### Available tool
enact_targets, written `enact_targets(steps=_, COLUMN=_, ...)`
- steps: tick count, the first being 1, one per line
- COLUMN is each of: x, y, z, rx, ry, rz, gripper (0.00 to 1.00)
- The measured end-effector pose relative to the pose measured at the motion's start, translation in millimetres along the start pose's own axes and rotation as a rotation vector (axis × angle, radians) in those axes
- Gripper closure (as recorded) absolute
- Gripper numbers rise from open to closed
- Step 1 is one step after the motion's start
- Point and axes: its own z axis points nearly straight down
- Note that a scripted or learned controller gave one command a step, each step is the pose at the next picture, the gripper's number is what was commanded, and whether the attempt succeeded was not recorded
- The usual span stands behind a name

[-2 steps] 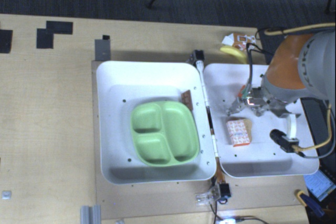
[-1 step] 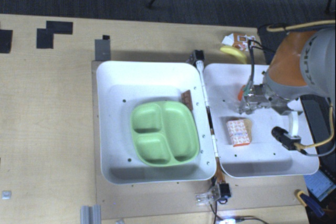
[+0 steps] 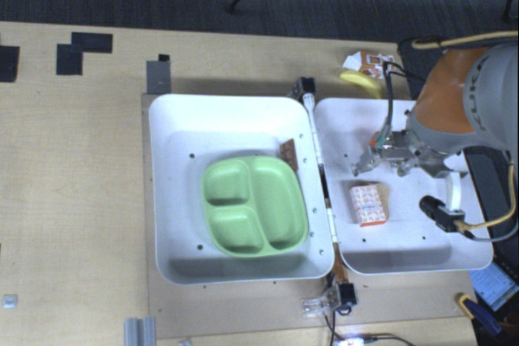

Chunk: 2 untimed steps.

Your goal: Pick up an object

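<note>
Camera view: our gripper (image 3: 366, 163) hangs released, grasping nothing, above the right white bin (image 3: 340, 121), just beside the small red-patterned white packet (image 3: 368, 203); pickup not yet done.

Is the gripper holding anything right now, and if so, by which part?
Nothing is held. The gripper hangs over the right bin, and the small patterned packet lies on the bin floor just below it, apart from it.

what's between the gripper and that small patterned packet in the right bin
Nothing: in the camera view, bare white bin floor separates the gripper from the packet just below it.
</note>
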Motion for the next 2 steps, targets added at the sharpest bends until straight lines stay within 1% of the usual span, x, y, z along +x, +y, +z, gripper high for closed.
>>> enact_targets(steps=1, x=4, y=-69, z=10, rx=0.003, ry=0.000, rz=0.003, gripper=0.00)
enact_targets(steps=2, x=4, y=-67, z=-1, rx=-0.001, ry=-0.001, rz=0.002, gripper=1.00)
